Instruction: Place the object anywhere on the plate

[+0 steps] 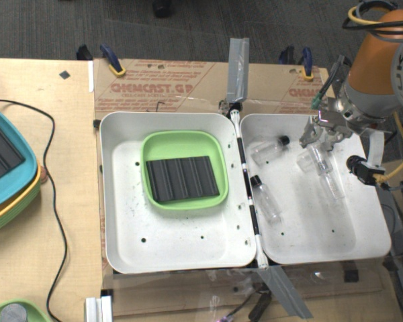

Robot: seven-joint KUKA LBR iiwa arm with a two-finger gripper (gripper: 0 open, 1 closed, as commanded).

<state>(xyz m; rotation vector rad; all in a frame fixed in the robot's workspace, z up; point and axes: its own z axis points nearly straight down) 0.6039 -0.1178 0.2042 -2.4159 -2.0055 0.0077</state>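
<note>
A green square plate [151, 151] with a dark ribbed mat [183, 178] on it lies in the left bin [121, 233]. In the right bin [349, 240] lie clear plastic items: a small vial with a black cap [270, 147], a longer clear vial [266, 198] by the dividing wall, and a clear tube [326, 174]. My gripper [318, 142] hangs low over the right bin's far right part, just above the clear tube's upper end. Whether it touches the tube is not clear.
The arm's grey wrist and orange band [383, 42] come in from the upper right, with a black cable [363, 168] beside them. Brown cardboard [168, 86] lies behind the bins. Stacked teal and yellow trays [7, 173] sit on the wooden bench at far left.
</note>
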